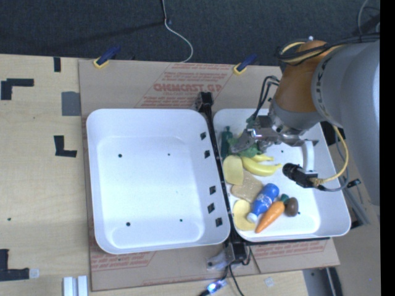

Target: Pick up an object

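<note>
The right bin (330, 224) holds a pile of toy food: a yellow banana (260, 165), a pale yellow piece (232, 169), a tan cracker-like slab (247, 188), a blue bottle (264, 199), an orange carrot (270, 216), a small brown item (291, 206), a yellow disc (241, 215) and a green item (236, 144). My gripper (254, 138) hangs low over the bin's far left part, just above the banana and right beside the green item. The wrist hides how its fingers stand.
The left bin (148, 177) sits beside the right one, with a black clip strip (213, 165) along their shared edge. The grey arm with its orange band (302, 85) covers the right bin's far right corner. Cables loop by the wrist (321, 184).
</note>
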Controlling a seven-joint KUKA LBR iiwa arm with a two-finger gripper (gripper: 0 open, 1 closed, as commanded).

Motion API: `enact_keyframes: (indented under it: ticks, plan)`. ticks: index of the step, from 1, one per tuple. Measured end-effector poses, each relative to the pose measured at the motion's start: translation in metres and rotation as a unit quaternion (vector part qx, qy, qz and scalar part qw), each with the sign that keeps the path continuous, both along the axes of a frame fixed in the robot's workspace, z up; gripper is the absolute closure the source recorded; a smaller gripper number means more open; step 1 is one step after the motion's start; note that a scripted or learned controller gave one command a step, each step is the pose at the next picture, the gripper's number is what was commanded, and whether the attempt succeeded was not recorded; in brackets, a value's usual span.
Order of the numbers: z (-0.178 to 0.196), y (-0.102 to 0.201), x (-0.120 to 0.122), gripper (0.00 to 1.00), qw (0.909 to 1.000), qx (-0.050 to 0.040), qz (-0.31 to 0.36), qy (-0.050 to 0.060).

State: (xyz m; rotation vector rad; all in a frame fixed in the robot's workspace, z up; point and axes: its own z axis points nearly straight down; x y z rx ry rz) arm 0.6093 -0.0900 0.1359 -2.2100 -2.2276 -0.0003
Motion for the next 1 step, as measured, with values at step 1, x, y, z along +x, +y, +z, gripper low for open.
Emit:
enact_keyframes:
  ticks: [1]
  plan:
    - [0.0511, 0.0664, -0.0422, 1.0, 1.0, 0.0004, 0.0, -0.001]
